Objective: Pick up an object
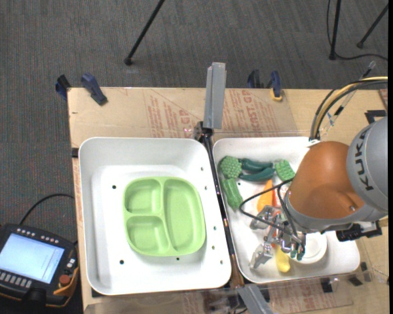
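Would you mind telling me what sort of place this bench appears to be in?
Probably a robotics lab: the arm works over a right bin of toys, a teach pendant lies on carpet, and tripod legs stand behind.

A divided plate lies in the left bin; toys fill the right bin.

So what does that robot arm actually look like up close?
The arm is rounded and grey, with black KUKA lettering on its side and a wide orange band above the wrist. Black and yellow cables loop over it. At the tip sits a small gripper of bare silvery metal, with thin black wires around it.
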Available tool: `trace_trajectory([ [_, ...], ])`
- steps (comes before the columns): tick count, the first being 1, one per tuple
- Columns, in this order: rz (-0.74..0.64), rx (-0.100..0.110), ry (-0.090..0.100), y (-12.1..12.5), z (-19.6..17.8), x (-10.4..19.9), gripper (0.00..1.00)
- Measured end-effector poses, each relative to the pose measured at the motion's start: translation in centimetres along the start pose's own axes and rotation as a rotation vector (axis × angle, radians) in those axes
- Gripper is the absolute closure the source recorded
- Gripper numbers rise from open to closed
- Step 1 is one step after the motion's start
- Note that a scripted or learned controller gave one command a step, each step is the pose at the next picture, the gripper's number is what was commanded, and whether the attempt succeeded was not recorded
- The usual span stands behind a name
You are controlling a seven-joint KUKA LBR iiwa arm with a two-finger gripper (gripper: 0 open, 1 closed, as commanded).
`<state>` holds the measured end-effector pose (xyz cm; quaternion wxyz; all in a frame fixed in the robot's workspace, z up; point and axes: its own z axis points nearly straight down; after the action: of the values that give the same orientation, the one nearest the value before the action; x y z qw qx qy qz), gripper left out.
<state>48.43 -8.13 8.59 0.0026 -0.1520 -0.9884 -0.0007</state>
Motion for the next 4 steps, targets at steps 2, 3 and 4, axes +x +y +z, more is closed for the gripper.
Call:
trace_trajectory([
  [2, -0.041, 0.000, -0.003, 0.4, -0.1, -5.1, 0.00],
  [3, 0.024, 0.000, -0.001, 0.2, 0.0, -0.4, 0.00],
  [4, 0.043, -0.001, -0.008, 1.6, -0.2, -10.6, 0.00],
])
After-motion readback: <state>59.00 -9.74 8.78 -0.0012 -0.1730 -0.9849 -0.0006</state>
